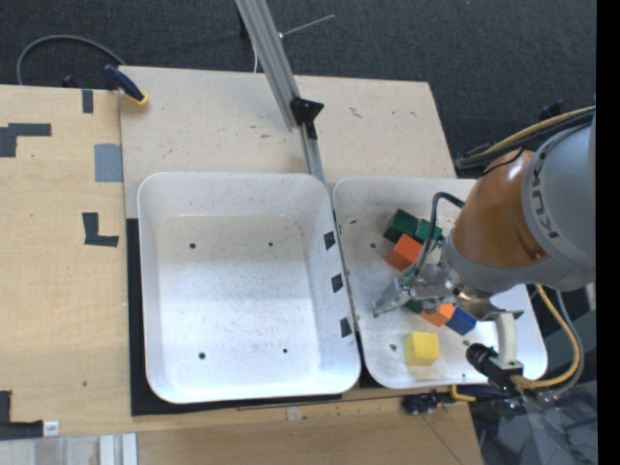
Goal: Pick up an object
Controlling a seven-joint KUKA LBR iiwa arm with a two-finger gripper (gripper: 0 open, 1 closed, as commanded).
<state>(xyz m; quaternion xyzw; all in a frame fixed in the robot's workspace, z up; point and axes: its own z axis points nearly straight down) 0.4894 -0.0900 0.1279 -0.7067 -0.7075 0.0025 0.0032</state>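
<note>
My gripper (400, 295) hangs low over the middle of the right bin (373, 361), with the orange wrist band above it on the right. Just behind it lie an orange block (406, 250) and a dark green block (406, 227), touching each other. A yellow cube (422, 348) sits near the bin's front wall, apart from the gripper. A blue block (462, 322) and a small orange piece (443, 311) lie partly under the wrist. I see nothing held.
The left bin (237, 289) stands beside the right one, the two sharing a raised middle wall. A slanted metal pole (276, 61) runs down to that wall at the back. Cables trail off the arm at the right.
</note>
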